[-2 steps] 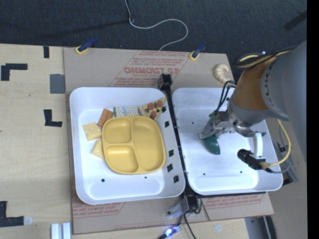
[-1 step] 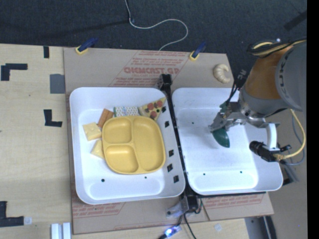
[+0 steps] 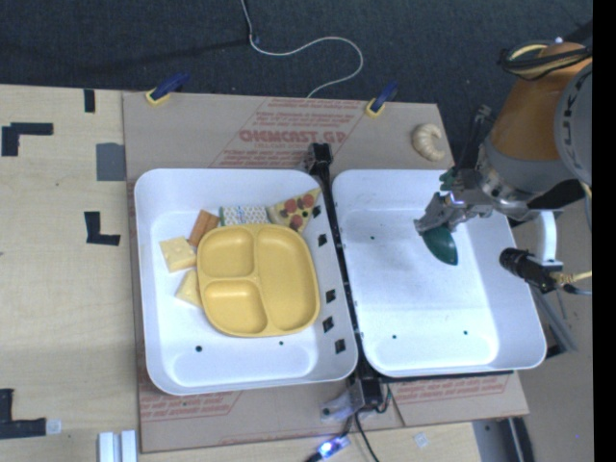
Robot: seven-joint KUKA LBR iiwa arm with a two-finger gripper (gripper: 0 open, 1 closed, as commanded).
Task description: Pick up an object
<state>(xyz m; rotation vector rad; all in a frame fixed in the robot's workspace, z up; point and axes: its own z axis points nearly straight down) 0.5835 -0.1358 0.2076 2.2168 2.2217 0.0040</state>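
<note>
My gripper [image 3: 442, 222] hangs over the right side of the right bin [image 3: 423, 354], reaching in from the right. A small dark green object [image 3: 445, 247] sits pinched between its fingers, its rounded end pointing down toward the bin floor. The left bin [image 3: 164, 354] holds a yellow divided plate [image 3: 258, 279]. Around the plate's top left edge lie a pizza slice toy [image 3: 296, 208], a brown piece [image 3: 203, 226] and pale yellow squares [image 3: 177, 254].
A beige lump [image 3: 430, 141] rests on the cardboard behind the right bin. Blue clips [image 3: 383, 95] pin the cardboard's far edge. A white cable [image 3: 308, 48] loops over the dark floor beyond. The divider [image 3: 332, 258] between the bins carries black fittings.
</note>
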